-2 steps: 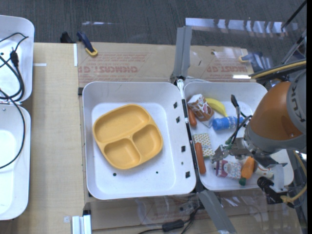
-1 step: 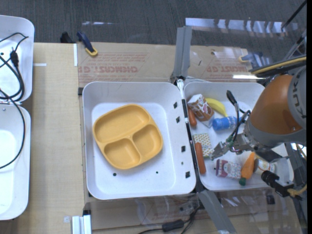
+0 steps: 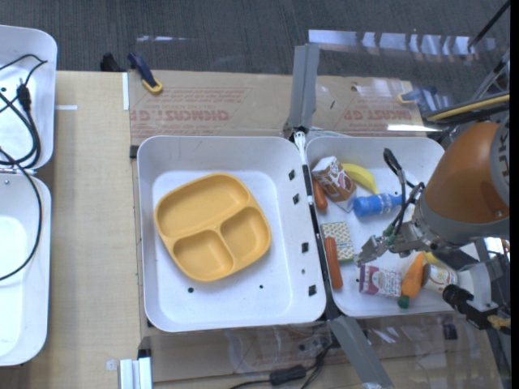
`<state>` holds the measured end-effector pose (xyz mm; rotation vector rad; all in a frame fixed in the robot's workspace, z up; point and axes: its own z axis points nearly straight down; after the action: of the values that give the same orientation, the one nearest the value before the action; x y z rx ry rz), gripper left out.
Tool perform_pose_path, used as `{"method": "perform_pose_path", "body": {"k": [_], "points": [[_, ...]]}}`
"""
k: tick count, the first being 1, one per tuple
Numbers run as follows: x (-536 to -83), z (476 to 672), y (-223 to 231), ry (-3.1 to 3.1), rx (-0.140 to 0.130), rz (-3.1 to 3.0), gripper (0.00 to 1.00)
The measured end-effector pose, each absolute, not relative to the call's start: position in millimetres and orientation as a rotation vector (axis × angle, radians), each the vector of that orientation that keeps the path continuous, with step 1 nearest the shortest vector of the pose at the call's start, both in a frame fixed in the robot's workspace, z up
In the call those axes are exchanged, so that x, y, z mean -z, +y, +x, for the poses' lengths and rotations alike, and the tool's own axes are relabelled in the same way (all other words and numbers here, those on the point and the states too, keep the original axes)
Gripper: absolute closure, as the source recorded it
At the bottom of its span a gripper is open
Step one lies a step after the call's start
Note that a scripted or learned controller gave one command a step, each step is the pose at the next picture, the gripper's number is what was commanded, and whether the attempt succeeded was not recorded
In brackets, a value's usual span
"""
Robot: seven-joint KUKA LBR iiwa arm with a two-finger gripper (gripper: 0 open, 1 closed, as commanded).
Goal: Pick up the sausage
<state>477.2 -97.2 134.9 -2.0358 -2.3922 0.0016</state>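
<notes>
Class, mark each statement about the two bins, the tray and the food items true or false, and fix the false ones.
1. The yellow tray lies in the left bin. True.
2. The sausage lies on the tray. False: it lies in the right bin, near its left wall.
3. The banana lies in the right bin. True.
4. The gripper is over the left bin. False: it is over the right bin.
5. The blue bottle stands upright. False: it lies on its side.
</notes>
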Motion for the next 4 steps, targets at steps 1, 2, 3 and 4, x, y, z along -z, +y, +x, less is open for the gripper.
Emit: {"method": "perform_pose_path", "body": {"k": [1, 2, 3, 4], "points": [[-191, 478.0, -33, -2.460, -0.002, -1.955, 0.00], [-191, 477.6, 38, -2.493, -0.003, -1.911, 0.00], [-191, 477.7, 11, -2.153, -0.004, -2.288, 0.00], [-190, 477.1, -32, -2.150, -0.006, -2.289, 0.00]]}}
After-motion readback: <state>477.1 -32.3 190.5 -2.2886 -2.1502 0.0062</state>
